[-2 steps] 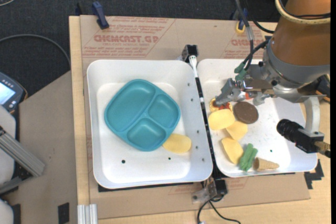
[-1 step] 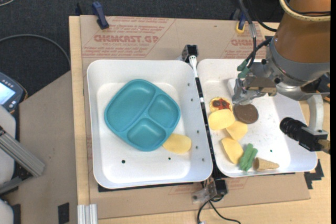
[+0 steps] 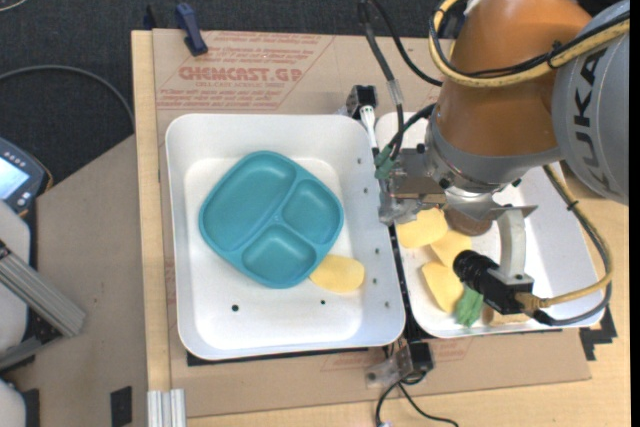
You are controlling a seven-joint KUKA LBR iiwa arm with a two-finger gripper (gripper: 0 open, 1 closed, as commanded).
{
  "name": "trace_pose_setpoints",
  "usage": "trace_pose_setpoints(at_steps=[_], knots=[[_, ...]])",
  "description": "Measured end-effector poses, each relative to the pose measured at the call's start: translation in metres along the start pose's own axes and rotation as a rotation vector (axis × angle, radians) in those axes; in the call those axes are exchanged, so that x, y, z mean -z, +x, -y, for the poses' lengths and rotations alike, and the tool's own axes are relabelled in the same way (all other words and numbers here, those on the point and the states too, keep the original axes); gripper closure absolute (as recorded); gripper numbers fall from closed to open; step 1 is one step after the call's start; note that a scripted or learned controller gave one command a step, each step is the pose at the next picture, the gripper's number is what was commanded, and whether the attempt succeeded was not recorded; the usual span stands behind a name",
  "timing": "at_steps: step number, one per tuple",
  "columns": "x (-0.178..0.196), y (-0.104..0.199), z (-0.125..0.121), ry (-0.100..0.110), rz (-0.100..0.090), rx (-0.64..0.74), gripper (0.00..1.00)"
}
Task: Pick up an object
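Yellow pieces (image 3: pixel 432 233) heaped in the right bin (image 3: pixel 585 245), near its left wall, directly beneath the arm (image 3: pixel 500 85); judged light, thin and slightly curved, probably smooth plastic and prone to slipping. Best taken across a thin edge or the narrow width, not the broad face. Green piece (image 3: pixel 467 308) at the lower end of the heap, touching the yellow ones, small and likely just as light. One more yellow piece (image 3: pixel 338 273) in the left bin (image 3: pixel 190 245), lying flat just beside the lower right rim of the teal plate (image 3: pixel 270 218), with open floor on its right side for a pinch. Plate itself wide, stiff, three-sectioned, too broad for a two-finger grip except at the rim. Arm reaching in from the right, orange band uppermost, wrist pointed steeply down over the left part of the right bin, cables looped around it. Gripper (image 3: pixel 447 220) low over the heap, largely masked by the wrist; spread or pressed together, cannot tell, and nothing visibly pinched.
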State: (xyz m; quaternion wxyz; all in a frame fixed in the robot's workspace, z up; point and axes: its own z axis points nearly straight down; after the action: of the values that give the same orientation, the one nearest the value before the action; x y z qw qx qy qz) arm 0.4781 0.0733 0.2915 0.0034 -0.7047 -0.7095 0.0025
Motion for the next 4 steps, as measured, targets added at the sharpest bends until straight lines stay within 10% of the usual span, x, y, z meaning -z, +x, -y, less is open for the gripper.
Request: trace_pose_setpoints(at_steps=[1,2,3,4], knots=[[0.167,-0.053,-0.001,-0.031,0.000,-0.010,1.00],[0.217,0.007,0.000,-0.018,-0.001,0.000,1.00],[-0.022,0.034,0.001,0.010,0.005,-0.007,1.00],[-0.065,-0.049,-0.132,-0.015,0.006,-0.015,1.00]])
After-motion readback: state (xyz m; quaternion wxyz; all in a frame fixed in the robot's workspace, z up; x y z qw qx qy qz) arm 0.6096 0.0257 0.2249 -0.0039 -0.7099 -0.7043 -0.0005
